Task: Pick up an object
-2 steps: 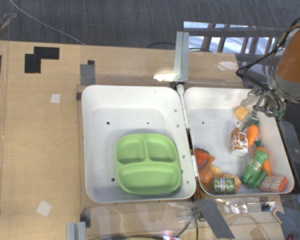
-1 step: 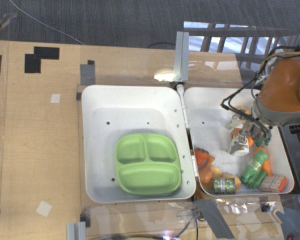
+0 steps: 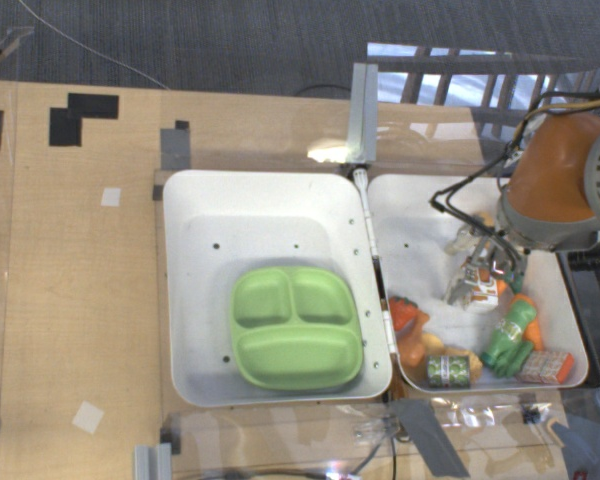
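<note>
In the right bin's near corner lie my choices: a green bottle tilted upright, a small can on its side, a red-orange piece, perhaps a pepper, and a reddish block.

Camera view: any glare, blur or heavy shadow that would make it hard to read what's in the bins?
Camera view: a bright glare patch on the bench behind the bins; soft, even light with faint shadows around the green divided plate; the gripper and the small items heaped in the right bin look soft and hard to separate.
</note>
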Tool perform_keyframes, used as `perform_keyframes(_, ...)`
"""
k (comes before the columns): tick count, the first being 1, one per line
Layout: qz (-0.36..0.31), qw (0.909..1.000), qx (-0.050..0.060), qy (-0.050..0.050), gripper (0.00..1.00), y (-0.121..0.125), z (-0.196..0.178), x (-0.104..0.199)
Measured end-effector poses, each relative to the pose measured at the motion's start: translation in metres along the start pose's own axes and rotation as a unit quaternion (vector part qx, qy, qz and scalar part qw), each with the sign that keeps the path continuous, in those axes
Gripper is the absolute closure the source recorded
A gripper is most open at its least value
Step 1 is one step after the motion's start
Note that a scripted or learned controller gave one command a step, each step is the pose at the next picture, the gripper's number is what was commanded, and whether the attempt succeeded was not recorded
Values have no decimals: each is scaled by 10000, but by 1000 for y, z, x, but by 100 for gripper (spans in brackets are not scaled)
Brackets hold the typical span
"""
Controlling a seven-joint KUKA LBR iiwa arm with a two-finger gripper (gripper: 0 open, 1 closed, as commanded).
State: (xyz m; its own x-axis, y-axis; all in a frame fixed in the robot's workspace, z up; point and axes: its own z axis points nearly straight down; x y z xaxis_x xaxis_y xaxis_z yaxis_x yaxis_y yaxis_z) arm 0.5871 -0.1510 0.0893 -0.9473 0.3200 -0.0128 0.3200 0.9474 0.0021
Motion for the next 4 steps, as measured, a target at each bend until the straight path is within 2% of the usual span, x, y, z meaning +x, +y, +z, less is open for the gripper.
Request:
perform_keyframes(1,-23,10000,-12,-89,100,2,-15,-5)
perform_keyframes(2,1223,9925,-19,-32,100,53,-192,11)
perform_keyframes(3,1021,9948,-4,43,100,100,-160,79)
perform_keyframes(4,382,9993,-2,4,100,80,-195,12)
